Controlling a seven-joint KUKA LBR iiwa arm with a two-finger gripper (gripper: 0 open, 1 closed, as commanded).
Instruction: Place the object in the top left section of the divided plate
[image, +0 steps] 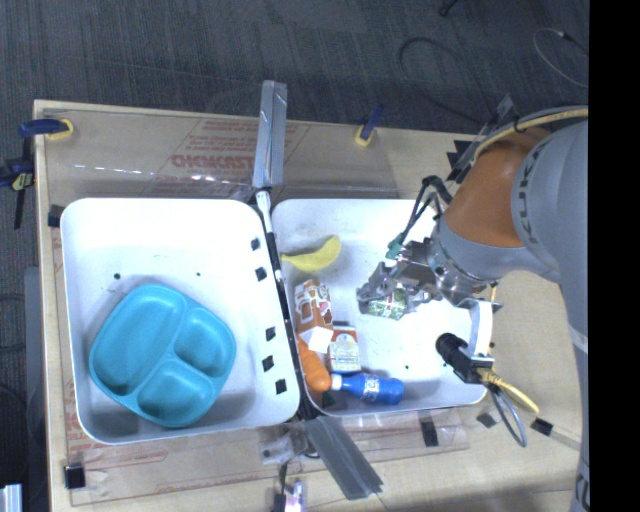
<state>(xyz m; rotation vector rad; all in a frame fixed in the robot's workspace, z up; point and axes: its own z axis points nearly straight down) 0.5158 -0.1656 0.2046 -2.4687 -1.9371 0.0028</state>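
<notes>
While the blue plate (162, 352) lies in the left bin (80, 230), its three sections hold nothing. Along the right bin's (400, 215) left side sit a banana (312, 253), a brown packet (312, 303), a small carton (344, 351), a carrot (315, 371) and a blue bottle (368, 387). Farther right, the gripper (392, 290) hangs over that bin's middle with a crumpled silver-green wrapper (384, 300) at its tip; whether the fingers clamp it, I cannot tell. The arm (520, 205) fills the right.
</notes>
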